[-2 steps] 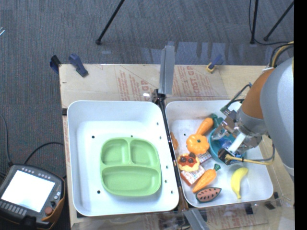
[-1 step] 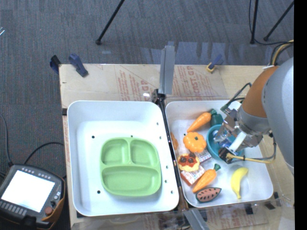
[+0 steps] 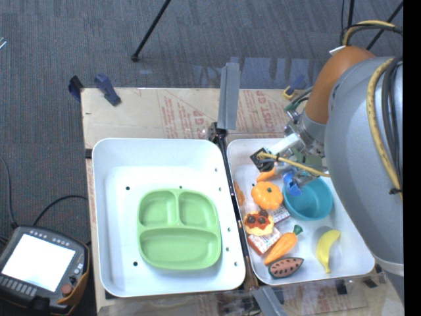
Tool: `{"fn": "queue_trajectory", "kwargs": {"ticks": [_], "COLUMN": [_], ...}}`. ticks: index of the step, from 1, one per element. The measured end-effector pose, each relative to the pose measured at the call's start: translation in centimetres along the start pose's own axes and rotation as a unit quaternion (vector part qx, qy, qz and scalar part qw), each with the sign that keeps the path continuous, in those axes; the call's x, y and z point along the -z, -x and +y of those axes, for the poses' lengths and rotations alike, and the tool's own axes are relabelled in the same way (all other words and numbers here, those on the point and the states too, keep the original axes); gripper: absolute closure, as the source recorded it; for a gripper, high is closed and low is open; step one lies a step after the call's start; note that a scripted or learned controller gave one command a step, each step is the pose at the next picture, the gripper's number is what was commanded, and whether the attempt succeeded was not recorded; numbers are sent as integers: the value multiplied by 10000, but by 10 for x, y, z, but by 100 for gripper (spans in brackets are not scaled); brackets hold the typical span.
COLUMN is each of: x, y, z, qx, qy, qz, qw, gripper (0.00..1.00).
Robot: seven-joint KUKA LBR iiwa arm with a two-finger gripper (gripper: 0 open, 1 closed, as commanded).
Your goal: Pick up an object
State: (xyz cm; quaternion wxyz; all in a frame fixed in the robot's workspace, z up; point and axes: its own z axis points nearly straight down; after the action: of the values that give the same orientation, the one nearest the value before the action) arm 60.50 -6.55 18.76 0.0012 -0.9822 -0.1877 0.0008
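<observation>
A grey arm with an orange band [image 3: 348, 104] is seen reaching in from the right, and its gripper [image 3: 294, 171] is held low over the far part of the right shallow white bin [image 3: 358, 259]. Whether the gripper is released or clenched cannot be told, and nothing can be made out as grasped.

The things that could be picked up are all gathered in the right bin. A small orange toy pumpkin [image 3: 267, 195] is placed just beside the gripper, on its near left, and a round blue bowl [image 3: 312, 203] is set just to the right of the pumpkin, below the gripper. A small orange piece [image 3: 268, 174] is partly seen behind the pumpkin. A toy tart topped with red berries [image 3: 258, 223] is found nearer the front, touching a red and white packet [image 3: 263, 241]. An orange toy carrot with a green top [image 3: 281, 246] is laid aslant beside the packet, a toy watermelon slice [image 3: 286, 266] is placed at the front wall, and a yellow toy banana [image 3: 327, 247] is laid to the right.

In the left shallow white bin [image 3: 112, 170], a green three-compartment plastic plate [image 3: 179, 229] is laid flat.
</observation>
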Motion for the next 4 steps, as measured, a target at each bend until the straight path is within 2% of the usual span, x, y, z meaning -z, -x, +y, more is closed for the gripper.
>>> {"fn": "queue_trajectory", "kwargs": {"ticks": [1,2,3,4], "x": [26,-32,-104,-77], "y": [8,14,-8,28], "z": [25,10,36,11], "qx": [-510,-861,-861,-124], "qy": [1,-9,-16,-12], "qz": [-14,-47,-39,-13], "qw": [9987,9963,9963,9999], "gripper": [100,100,100,100]}}
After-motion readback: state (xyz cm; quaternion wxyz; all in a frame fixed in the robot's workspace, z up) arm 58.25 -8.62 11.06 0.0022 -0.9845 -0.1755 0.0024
